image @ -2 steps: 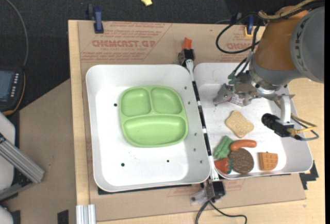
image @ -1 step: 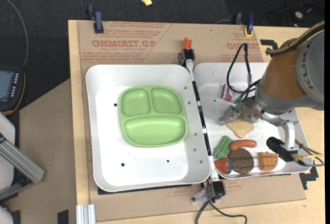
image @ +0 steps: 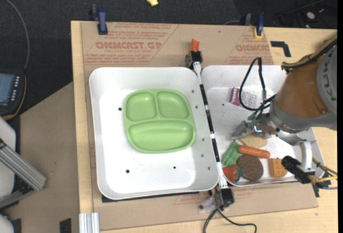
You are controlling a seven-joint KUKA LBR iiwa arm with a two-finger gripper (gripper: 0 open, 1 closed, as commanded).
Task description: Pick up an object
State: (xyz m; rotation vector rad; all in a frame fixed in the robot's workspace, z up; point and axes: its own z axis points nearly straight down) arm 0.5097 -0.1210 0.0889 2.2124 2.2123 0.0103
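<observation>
The bench [image: 161, 34] occupies the centre of the frame, and two white bins are set on it side by side. The left bin [image: 107, 135] carries a green divided plate [image: 159, 120] at mid-frame. The right bin [image: 220, 79] holds the candidate objects, gathered along its lower edge at the lower right of the frame.

The arm [image: 305, 98] is extended over the right bin from the right of the frame. The gripper [image: 252, 128] is positioned low, just above the object cluster. Whether the gripper is released or clenched cannot be told, since its end is seen as a small metallic blur.

No object is seen lifted or grasped. The pick is therefore judged not yet done; seizing and raising remain.

Objects, largest first:
- a brown round piece [image: 250, 167], touching its neighbours;
- an orange carrot-like piece [image: 254, 151], just below the gripper;
- a green piece [image: 231, 153];
- an orange block [image: 277, 167];
- a pink-and-white packet [image: 243, 97], apart, higher in the bin.

Part of the right bin is covered by the arm, and object identities are uncertain.
</observation>
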